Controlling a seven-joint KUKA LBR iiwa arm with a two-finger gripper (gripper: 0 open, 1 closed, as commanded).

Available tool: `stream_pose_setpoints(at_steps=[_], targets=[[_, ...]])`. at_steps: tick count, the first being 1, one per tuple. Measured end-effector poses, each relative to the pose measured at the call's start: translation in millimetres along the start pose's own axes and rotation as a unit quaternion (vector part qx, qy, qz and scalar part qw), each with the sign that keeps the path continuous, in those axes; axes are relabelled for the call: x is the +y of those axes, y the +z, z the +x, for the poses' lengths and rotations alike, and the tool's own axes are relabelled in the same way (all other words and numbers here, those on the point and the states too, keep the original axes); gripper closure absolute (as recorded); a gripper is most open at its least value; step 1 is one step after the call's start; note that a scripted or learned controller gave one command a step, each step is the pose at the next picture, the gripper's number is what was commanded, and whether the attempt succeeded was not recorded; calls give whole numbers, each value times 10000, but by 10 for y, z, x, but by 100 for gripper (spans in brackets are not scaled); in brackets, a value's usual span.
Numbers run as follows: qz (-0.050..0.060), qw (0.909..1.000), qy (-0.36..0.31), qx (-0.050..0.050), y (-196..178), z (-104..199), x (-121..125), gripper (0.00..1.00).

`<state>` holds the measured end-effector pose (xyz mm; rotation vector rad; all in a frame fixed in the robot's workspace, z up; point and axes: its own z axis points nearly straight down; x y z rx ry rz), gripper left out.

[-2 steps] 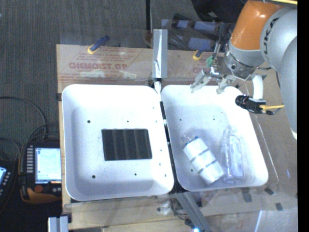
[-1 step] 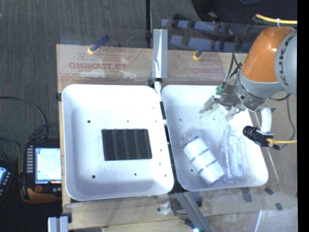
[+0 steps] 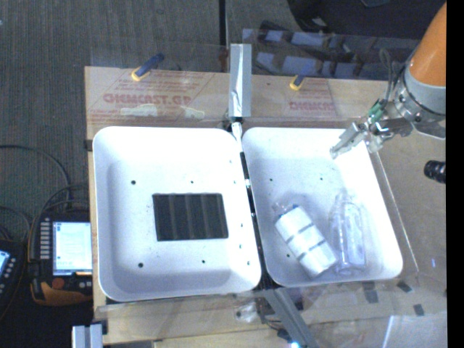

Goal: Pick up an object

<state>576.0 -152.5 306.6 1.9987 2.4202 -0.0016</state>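
White plastic makes up both bins in front of you. Your left bin [image 3: 116,165] carries a dark ribbed panel [image 3: 190,216] flat on its floor, near the middle. Your right bin [image 3: 290,158] holds two things in its near half: a white bottle [image 3: 304,240] lying on its side at a slant, cap end toward the divider, and a clear bottle [image 3: 346,232] lying just beside it, toward the bin's right wall. You can see the two lie close together at their near ends; whether they touch is hard to tell.

Your gripper [image 3: 346,143] hangs at the far right corner of the right bin, above its rim, well apart from both bottles. Its fingers [image 3: 341,148] point down and to the left, with nothing between them. Whether they stand wide or narrow, you cannot tell from this angle. The grey wrist and orange band rise behind it at the right edge.

A handheld screen [image 3: 71,246] lies on the floor left of the bench, and two yellow clamps [image 3: 145,67] grip the far board.
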Motion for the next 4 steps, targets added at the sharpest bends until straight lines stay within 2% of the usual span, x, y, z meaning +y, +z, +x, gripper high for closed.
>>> stream_pose_setpoints(at_steps=[1, 2, 3, 4], targets=[[5, 9988, -482, 17, 571, 219, -745, 0], [-16, 9995, -324, 18, 1838, 587, -583, 0], [-159, 9998, -98, -26, 2056, 627, -708, 0], [-177, 9994, 289, -52, 2059, 525, 94, 0]])
